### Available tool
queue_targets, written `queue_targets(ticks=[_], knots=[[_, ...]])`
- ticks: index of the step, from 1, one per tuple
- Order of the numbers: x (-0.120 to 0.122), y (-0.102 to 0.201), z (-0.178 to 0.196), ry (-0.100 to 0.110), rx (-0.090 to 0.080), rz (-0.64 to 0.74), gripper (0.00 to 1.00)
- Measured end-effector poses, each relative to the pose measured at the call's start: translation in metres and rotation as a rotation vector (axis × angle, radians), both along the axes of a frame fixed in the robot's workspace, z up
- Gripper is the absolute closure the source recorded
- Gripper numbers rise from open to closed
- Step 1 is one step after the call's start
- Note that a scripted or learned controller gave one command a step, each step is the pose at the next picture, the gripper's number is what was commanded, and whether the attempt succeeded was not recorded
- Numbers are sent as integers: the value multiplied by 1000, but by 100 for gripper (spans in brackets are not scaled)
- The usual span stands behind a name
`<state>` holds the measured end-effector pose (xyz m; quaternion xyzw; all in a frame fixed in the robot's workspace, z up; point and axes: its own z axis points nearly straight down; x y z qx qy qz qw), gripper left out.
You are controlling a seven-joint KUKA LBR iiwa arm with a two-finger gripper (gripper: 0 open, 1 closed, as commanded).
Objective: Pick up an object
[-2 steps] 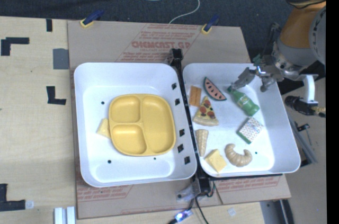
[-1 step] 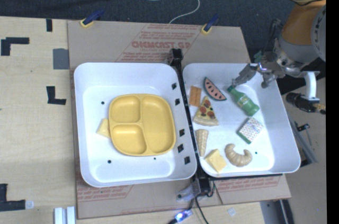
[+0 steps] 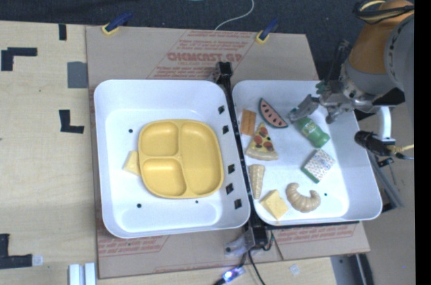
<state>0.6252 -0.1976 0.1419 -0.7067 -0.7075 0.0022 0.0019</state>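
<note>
Arm reaches from right; gripper (image 3: 314,110) spread wide, low above green bottle (image 3: 314,132).

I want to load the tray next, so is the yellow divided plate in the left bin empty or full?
Empty. The yellow divided plate shows three bare compartments; a pale yellow wedge lies beside its left edge.

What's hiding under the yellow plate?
A pale yellow wedge-shaped piece pokes out from under the left edge of the yellow plate, which sits in the left bin. The plate covers the rest of the piece and the bin floor beneath, so anything else there is hidden.
</note>
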Motion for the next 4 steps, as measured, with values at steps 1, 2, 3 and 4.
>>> queue_targets(ticks=[1, 2, 3, 4], knots=[[-1, 1, -54, 1, 0, 1, 0], [0, 2, -41, -4, 0, 3, 100], [-5, -5, 11, -9, -1, 0, 100], [-2, -7, 53, -8, 0, 1, 100]])
